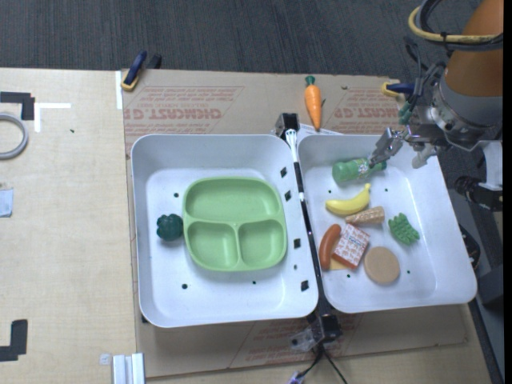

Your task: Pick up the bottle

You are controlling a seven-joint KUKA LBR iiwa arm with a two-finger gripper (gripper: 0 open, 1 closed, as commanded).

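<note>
The bottle is small and green. It lies on its side at the back of the right bin, with its narrow end pointing right. My gripper slants down from the upper right, and its tip is at the bottle's narrow end, touching it or just over it. The arm's grey wrist and orange band rise behind it at the right edge of the camera view.
In front of the bottle lie a banana, a wafer, a red sausage, a red-and-white packet, a tan disc and a green leafy piece. The left bin holds a green divided tray and a dark green broccoli. A carrot lies behind the bins.
</note>
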